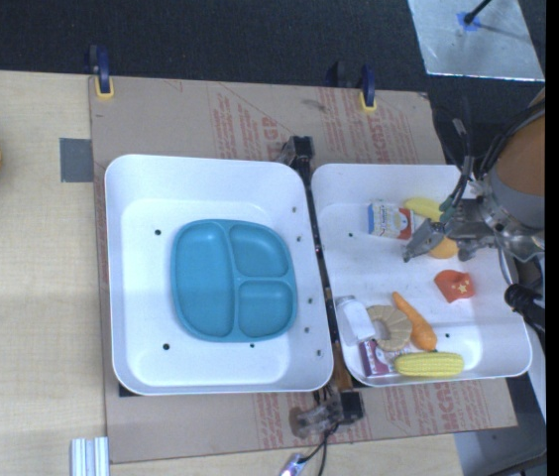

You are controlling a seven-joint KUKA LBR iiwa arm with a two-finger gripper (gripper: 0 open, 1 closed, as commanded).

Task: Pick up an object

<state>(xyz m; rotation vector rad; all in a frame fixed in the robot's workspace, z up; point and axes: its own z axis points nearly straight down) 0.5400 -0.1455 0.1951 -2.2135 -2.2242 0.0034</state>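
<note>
My gripper point(440, 247) is low over the back of the right bin point(488, 350), reaching in from the right. Its two grey fingers point(416, 246) are spread open. A small orange piece point(444, 250) lies between them on the bin floor, and the fingers are not closed on it. Just behind the gripper lie a yellow banana-like piece point(421, 206) and a small white carton point(389, 219). A red piece point(455, 285) sits a little in front of the gripper.
Toward the right bin's front lie a carrot point(415, 321), a tan round piece point(389, 326), a corn cob point(429, 365), a white bottle point(356, 317) and a red packet point(373, 358). The left bin point(131, 266) holds a blue divided plate point(235, 278).
</note>
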